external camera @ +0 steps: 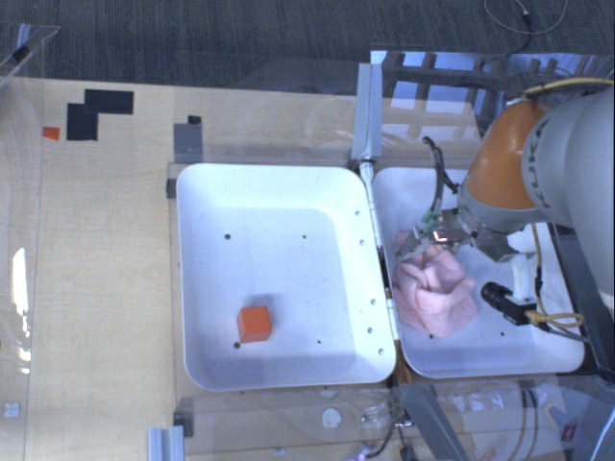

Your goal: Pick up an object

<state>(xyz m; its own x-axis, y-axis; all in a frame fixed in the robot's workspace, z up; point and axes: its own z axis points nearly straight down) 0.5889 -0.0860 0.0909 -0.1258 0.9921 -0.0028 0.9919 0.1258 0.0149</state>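
My gripper (432,235) hangs low over the right bin (500,353), touching a pink cloth (434,291). An orange block (255,324) sits in the left bin (279,200).

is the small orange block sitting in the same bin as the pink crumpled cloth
No, the small orange block lies in the left white bin, while the pink crumpled cloth lies in the right white bin.

Pale wooden bench (96,286), dark carpet floor (240,17) beyond

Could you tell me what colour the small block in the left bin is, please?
Orange. The block shows plainly in the camera view, against the left bin floor.
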